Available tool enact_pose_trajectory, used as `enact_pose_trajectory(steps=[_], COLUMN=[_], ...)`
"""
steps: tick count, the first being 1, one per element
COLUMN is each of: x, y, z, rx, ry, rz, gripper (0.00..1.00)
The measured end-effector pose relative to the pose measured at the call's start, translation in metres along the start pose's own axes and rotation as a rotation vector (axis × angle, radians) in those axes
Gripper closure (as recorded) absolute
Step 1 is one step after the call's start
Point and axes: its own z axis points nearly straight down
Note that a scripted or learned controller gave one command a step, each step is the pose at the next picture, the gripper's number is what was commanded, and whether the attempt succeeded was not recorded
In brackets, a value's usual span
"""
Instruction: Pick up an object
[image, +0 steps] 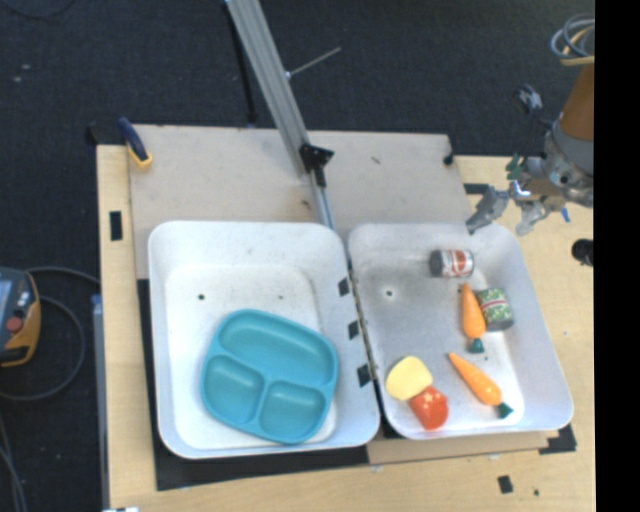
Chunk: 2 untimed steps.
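Pincer (505, 205) hangs at the upper right, over the top rim of the right bin (535, 400); its fingers look spread, nothing between them. Arm comes in from the right edge.

Right bin holds the candidates. Small can (452, 263) on its side near the top, closest to the pincer. Below it an orange carrot (472, 313) lying just beside a small green block (494, 308). Lower, a second carrot (477, 379), a yellow piece (408, 378) and a red piece (429, 408) touching each other.

Left bin (170, 250) carries a blue divided plate (268, 375).

Judgement: can is the likely target. Probably light and rigid, smooth, prone to roll. Best taken across its round body at mid-length, fingers set square to its axis.
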Motion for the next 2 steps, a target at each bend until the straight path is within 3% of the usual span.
enact_pose_trajectory(steps=[1, 2], x=[0.000, 0.000], y=[0.003, 0.006], z=[-0.009, 0.054], rx=[-0.013, -0.008], ry=[-0.003, -0.003], rz=[-0.003, -0.005], gripper=[0.00, 0.00])
